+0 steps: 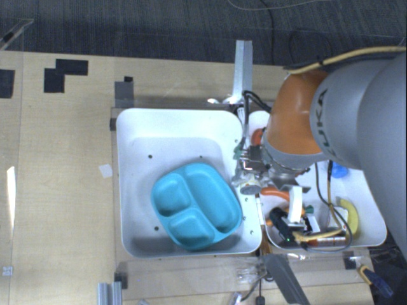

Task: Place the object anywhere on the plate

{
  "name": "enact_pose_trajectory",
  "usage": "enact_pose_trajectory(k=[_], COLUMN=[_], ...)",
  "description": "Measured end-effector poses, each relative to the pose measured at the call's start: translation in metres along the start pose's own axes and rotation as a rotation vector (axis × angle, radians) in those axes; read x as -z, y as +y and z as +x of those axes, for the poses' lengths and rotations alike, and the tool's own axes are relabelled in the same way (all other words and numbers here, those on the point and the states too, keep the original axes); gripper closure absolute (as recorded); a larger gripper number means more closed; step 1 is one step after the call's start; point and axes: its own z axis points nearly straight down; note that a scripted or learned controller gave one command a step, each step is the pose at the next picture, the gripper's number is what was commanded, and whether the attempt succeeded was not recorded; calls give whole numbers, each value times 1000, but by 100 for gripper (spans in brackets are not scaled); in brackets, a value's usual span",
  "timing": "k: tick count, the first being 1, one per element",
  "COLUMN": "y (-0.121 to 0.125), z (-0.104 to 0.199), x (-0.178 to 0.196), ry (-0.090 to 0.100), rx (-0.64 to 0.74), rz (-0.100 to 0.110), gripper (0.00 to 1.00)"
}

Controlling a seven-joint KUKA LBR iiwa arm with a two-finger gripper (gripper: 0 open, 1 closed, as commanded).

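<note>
A blue divided plate (196,204) lies in the left white bin (146,138), toward its front right corner, with nothing on it. My gripper (249,172) hangs under the orange wrist band, over the wall between the two bins, just off the plate's right rim. The arm hides most of the right bin (375,224). Around it show a yellow banana (350,213), a blue object (339,170), a white object (257,119) and an orange-red piece (277,193) close under the gripper. I see nothing held by the gripper.
A metal post (243,68) stands upright behind the bins. Black marks (63,74) lie on the bench at the far left. The left bin's back and left floor is bare white.
</note>
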Motion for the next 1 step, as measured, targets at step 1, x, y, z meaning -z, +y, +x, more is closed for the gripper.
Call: enact_pose_trajectory(k=[1], y=[0], z=[0], x=[0], ry=[0], rx=[-1], rz=[0], gripper=[0])
